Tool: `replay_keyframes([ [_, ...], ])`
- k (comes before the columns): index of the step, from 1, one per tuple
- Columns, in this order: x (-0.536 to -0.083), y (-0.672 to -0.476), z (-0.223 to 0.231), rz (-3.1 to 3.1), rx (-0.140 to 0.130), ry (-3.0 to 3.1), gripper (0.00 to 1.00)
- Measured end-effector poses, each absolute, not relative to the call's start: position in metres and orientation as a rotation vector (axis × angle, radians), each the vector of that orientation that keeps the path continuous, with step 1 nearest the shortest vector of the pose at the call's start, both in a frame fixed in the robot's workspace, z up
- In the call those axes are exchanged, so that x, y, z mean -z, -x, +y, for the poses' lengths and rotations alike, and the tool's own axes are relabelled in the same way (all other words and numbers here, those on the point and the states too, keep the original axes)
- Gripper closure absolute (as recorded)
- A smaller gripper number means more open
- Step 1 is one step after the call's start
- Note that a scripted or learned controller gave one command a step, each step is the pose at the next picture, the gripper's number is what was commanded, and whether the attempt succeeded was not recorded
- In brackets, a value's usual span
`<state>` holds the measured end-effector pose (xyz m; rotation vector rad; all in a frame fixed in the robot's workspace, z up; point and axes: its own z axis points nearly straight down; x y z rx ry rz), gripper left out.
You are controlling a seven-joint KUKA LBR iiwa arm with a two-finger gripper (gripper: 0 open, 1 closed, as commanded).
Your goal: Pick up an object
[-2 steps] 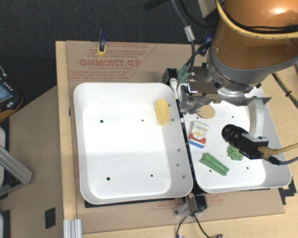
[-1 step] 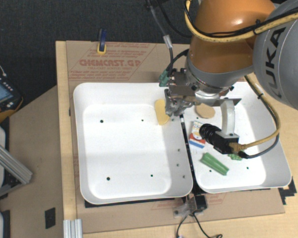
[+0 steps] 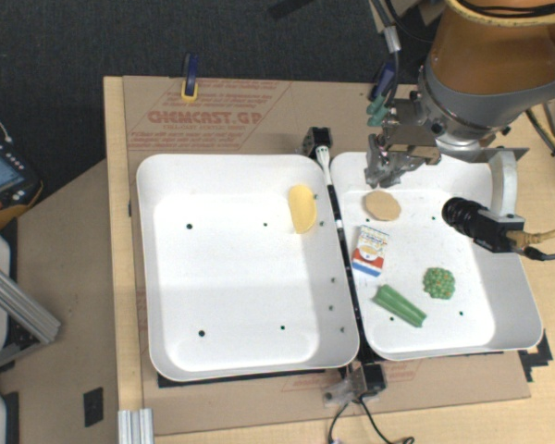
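Note:
My gripper hangs over the far left part of the right bin, just above a round tan cookie-like disc. Nothing shows between its fingers. Nearer the front of that bin lie a small white, red and blue carton, a green pod-shaped piece and a green broccoli floret. A yellow oblong object rests in the left bin, close to its right wall.
A black cylindrical fixture juts over the right bin's right side. Black clamps sit at the divider's far end and near end. The bins stand on a cardboard sheet with a blue-yellow clip.

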<state>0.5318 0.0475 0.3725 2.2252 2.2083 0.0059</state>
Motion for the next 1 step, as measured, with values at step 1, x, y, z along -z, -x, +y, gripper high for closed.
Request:
replay_keyframes([
  [1,-0.3282,-0.5028,0.0463,2.223,0.009,-2.227,1.00],
])
